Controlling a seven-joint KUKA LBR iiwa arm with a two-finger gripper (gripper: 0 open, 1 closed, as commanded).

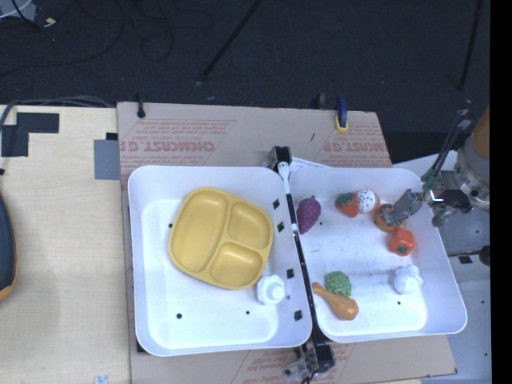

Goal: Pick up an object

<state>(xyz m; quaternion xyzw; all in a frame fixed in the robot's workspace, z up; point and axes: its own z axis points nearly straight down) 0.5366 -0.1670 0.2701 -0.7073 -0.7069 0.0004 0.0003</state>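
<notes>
The right bin (432, 314) holds several small toys. They include a purple grape bunch (308, 211), a red strawberry-like piece (346, 204), a white dotted ball (366, 200), a brown round piece (386, 218), a red-orange pepper (402, 242), a white lump (406, 280), a green broccoli (338, 282) and an orange drumstick (341, 305). My gripper (406, 205) reaches in from the right and sits low over the bin's far right part. Its tip is right at the brown round piece.
In the left bin (152, 294) a yellow divided plate (222, 237) lies beside a small white cup (270, 290). A black-clipped divider (294, 238) joins the two bins. Both bins rest on cardboard (240, 138), with a wooden bench to the left.
</notes>
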